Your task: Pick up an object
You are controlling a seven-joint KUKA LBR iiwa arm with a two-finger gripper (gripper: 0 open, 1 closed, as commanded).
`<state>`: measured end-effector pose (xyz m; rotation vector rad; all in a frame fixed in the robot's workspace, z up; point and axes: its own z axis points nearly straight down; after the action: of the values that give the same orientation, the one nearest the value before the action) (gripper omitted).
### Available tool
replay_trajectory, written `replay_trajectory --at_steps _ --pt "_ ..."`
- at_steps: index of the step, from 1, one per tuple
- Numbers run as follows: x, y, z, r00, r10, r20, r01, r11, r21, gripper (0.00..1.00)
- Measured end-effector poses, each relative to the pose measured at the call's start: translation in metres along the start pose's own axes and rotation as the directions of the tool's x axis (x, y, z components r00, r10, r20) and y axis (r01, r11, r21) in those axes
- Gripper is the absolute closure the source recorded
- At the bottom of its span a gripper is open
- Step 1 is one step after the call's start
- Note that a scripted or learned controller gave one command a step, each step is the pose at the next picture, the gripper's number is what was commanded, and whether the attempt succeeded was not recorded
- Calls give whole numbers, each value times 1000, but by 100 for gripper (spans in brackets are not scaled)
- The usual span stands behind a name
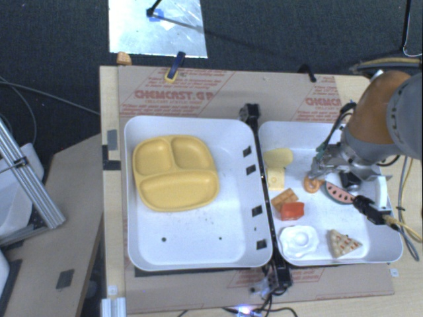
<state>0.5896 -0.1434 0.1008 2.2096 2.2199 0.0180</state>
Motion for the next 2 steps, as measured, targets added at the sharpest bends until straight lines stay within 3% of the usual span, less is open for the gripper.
replay_trajectory --at_steps 1,2 --pt "0 -1 1 1000 0 0 0 1000 2 0" --pt "16 0 17 1000 0 1 0 1000 14 0"
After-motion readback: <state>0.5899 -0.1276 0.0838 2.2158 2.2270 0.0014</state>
